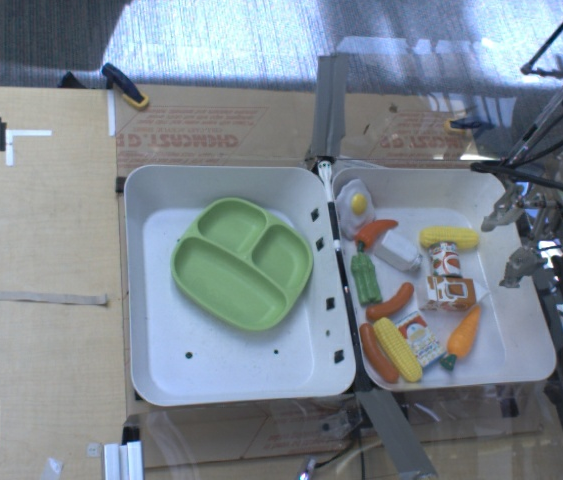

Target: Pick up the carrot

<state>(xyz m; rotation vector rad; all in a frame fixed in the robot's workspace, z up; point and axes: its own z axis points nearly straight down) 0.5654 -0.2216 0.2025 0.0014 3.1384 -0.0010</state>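
carrot (464, 335) in right bin (521, 368), untouched

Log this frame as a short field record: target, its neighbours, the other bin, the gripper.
target: carrot, lying tilted in the right bin, near its front right corner
neighbours: small carton just above it; corn cob to its left
left bin: holds a green divided plate
gripper: gripper at the right bin's right edge, apart from the carrot, nothing between its fingers
task status: carrot not yet picked up
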